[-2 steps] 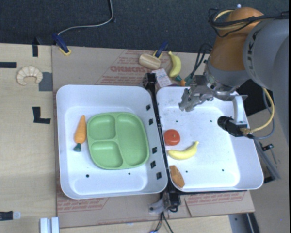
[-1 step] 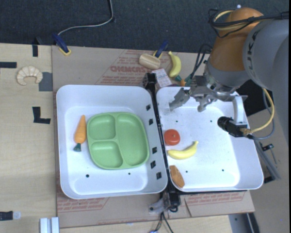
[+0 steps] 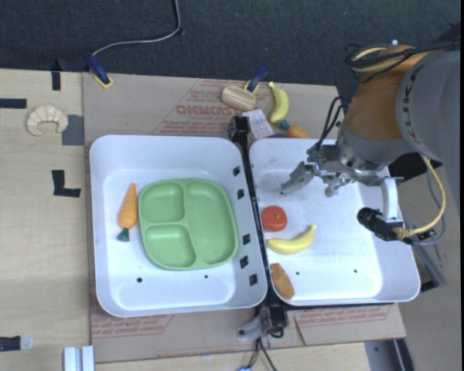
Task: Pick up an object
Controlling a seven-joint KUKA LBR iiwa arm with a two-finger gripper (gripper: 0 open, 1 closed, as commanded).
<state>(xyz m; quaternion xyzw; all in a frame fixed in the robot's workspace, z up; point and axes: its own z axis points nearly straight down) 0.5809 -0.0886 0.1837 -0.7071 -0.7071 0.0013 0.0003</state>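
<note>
One claw (image 3: 317, 180) spread above banana (image 3: 291, 240)

- A robotics lab or test bench, not a home.
- A grey and orange robot arm (image 3: 394, 107) reaches over two white bins (image 3: 108, 207) set on flattened cardboard (image 3: 201, 110).
- Black tape marks (image 3: 62, 184) sit on the wooden bench top (image 3: 23, 246).
- Plastic toy food, such as a banana (image 3: 291, 240) and a carrot (image 3: 127, 207), lies in the bins.
- A loose cable (image 3: 151, 37) runs across dark carpet (image 3: 255, 22).
</note>
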